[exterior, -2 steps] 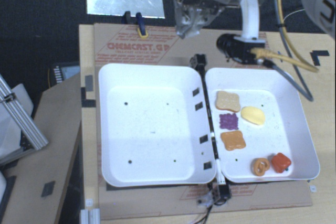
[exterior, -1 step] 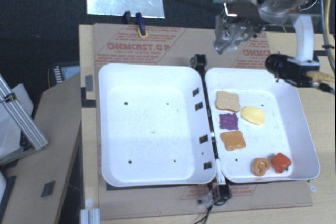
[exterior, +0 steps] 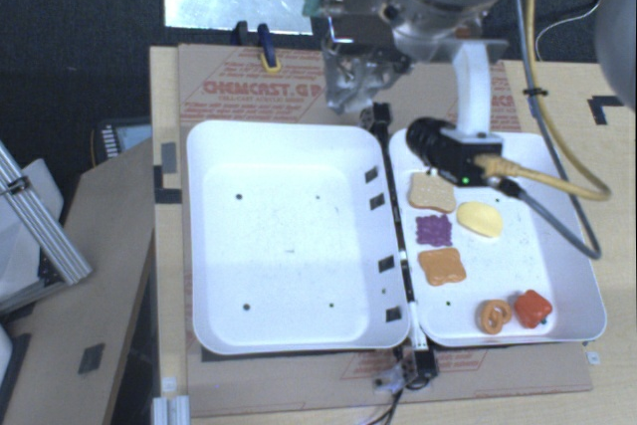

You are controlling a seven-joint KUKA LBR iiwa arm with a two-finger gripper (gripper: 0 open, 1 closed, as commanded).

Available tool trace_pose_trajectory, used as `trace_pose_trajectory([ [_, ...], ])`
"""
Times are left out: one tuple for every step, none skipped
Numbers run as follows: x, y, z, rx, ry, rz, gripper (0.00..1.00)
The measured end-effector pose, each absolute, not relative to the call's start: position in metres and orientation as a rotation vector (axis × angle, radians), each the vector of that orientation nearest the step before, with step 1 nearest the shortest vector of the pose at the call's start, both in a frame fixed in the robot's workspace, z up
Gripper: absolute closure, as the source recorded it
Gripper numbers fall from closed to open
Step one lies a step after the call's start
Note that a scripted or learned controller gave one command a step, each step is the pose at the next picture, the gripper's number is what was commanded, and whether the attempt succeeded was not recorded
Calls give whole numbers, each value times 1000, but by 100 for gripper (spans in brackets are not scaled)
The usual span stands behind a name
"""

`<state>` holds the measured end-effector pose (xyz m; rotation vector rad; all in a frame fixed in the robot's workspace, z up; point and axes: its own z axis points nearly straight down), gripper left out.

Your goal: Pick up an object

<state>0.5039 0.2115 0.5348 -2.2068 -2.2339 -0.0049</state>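
Overhead, the pincer hovers where the bins' far rims meet, grip unreadable.

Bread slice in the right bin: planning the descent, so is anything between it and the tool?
Nothing visible blocks it. The tool hangs over the bins' far rim near the divider. The bread slice lies uncovered in the right bin, with a purple piece just nearside of it.
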Motion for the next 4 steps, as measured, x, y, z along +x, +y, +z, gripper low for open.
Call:
trace_pose_trajectory([
  [501,236,535,-2214,-2229,-4,100],
  [576,233,534,-2224,-2222,-3,100],
  [531,155,536,-2229,-2216,-1,100],
  [500,240,535,-2206,-2234,-4,100],
])
